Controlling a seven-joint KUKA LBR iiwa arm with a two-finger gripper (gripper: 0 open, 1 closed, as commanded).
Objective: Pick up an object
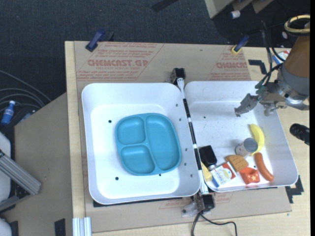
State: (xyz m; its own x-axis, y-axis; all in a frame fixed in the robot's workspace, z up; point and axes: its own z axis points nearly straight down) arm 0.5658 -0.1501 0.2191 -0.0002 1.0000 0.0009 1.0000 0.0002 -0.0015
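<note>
My gripper (256, 107) hangs over the upper right part of the right bin (216, 95), open, with nothing between its fingers. Below it lie the small objects: a yellow banana (256, 134), a grey round piece (249, 145), an orange sausage (264, 166), a red block (250, 176), a brown cracker (237, 162), a black box (207, 155) and a white and red packet (220, 174). The banana is the closest one, a short way below the fingers.
The left bin (98, 107) holds a blue divided plate (147, 143). The arm's body (298, 68) stands over the right bin's far right corner. Cables (268, 48) run down beside it. A divider rail (189, 127) separates the bins.
</note>
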